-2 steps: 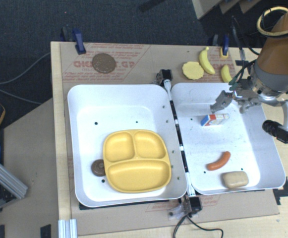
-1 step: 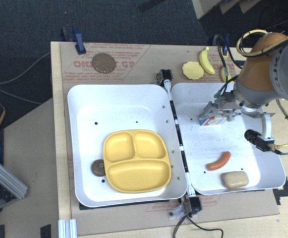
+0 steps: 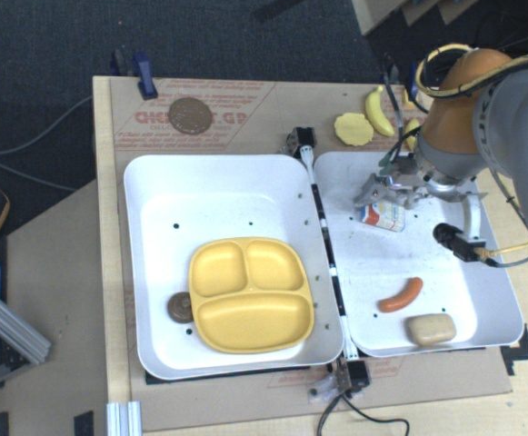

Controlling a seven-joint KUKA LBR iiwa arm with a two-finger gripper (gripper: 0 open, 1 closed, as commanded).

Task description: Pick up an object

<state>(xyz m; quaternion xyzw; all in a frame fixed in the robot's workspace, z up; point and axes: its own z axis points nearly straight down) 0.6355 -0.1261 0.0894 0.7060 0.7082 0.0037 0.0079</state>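
Nearest you, a tan lump [image 3: 430, 329] sits in the right bin [image 3: 491, 325], just beside a small sausage [image 3: 400, 295]. In the left bin [image 3: 154, 243] you see a yellow tray [image 3: 249, 294] touching a brown disc [image 3: 180, 308]. Farther back, the gripper [image 3: 393, 189] hangs right over a little white packet [image 3: 383, 215]; you cannot tell its state. Beyond the bins, a banana [image 3: 381, 113], a yellow slice [image 3: 353, 129] and what may be a cookie [image 3: 190, 114] lie on the worktop [image 3: 118, 334].
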